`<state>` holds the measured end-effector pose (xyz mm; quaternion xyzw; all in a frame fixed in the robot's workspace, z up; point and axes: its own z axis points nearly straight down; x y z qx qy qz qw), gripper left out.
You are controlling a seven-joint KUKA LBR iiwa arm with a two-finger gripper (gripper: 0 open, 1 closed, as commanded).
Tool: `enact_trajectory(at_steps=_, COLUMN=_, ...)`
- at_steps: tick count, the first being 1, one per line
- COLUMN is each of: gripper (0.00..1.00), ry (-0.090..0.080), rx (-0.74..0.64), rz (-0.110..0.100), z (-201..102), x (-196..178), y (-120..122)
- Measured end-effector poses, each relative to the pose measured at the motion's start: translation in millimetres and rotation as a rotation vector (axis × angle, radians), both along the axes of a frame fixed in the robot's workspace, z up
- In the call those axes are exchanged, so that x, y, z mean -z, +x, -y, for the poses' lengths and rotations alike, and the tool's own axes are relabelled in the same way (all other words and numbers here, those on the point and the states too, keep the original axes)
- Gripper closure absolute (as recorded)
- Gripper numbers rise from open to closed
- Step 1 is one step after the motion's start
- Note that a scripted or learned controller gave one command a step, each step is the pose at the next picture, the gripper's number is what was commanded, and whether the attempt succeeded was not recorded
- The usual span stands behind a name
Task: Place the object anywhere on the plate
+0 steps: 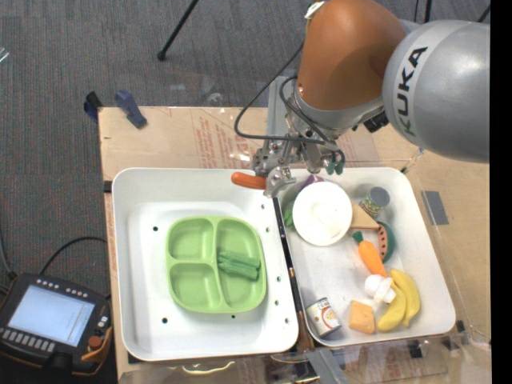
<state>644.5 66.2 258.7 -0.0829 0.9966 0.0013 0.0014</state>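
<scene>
Hot dog (pixel 249 181) sits between our gripper (pixel 272 176) fingers above the bins' back edge; we must yet carry it onto the green plate (pixel 192 282).

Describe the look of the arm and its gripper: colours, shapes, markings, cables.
The arm is a bulky, rounded grey casing with KUKA in black capitals on its side. A smooth, glossy orange band bulges above the wrist. Below it, the gripper is a small metallic assembly of bare parts. A thin black cable loops from the wrist.
</scene>
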Motion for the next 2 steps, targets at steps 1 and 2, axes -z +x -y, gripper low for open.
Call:
enact_trajectory(at_steps=1, gripper=1.0, ry=-0.002, rx=-0.009, rz=-0.012, z=-50.7, x=99.2, y=-43.3)
enact_trajectory(at_steps=2, gripper=0.0, ry=-0.001, rx=-0.009, rz=-0.002, z=-50.7, x=94.2, y=-40.7)
